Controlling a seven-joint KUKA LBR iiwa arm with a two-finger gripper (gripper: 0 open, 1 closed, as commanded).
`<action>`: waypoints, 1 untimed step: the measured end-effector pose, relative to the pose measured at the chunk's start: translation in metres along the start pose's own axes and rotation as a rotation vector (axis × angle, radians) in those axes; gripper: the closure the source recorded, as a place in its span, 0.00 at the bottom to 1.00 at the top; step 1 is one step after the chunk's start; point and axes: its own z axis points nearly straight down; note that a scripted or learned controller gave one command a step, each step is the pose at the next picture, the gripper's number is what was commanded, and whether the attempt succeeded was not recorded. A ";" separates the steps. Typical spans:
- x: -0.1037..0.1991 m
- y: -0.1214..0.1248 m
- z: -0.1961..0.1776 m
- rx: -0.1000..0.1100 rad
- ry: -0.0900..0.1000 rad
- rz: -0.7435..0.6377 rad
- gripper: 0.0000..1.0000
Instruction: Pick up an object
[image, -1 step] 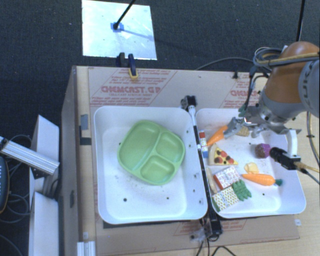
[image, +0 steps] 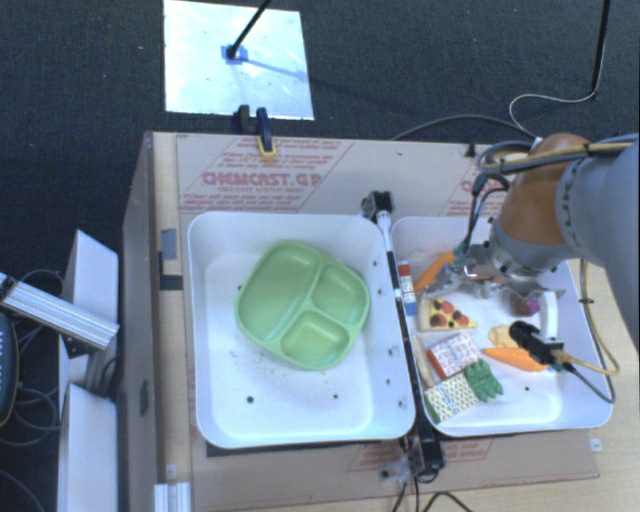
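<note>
Found the pincer (image: 472, 270) down low in the right bin (image: 565, 398), toward its far left part, just beside the upper carrot (image: 437, 268); could not tell whether wide or narrow, nor whether touching that carrot; saw nothing gripped.

Went through the rest of the right bin: a pizza slice (image: 445, 316) near the middle, just nearer the front than the pincer; a red-and-white box (image: 452, 353) in front of that; a patterned packet (image: 450, 397) at the front left corner, close against a green toy (image: 484, 380) on its right; a lower carrot (image: 505, 356) lying flat to the right of the box; a slim tube (image: 405, 282) along the wall by the divide.

Noted in the left bin (image: 225, 400) a green divided plate (image: 303, 303) near the middle, well apart from the pincer; saw both bins side by side on the board-covered surface (image: 300, 172).

Judged the step in hand as the reach and close, with no object lifted yet; took the upper carrot as the likeliest target, being nearest.

Reckoned the next move to call for centring over the carrot, closing across its narrow width rather than along its length, then rising straight; feared a slip off the smooth tapered body, or a nudge into the pizza slice close by.
</note>
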 end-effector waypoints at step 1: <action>0.018 -0.017 -0.001 -0.004 0.000 -0.001 0.00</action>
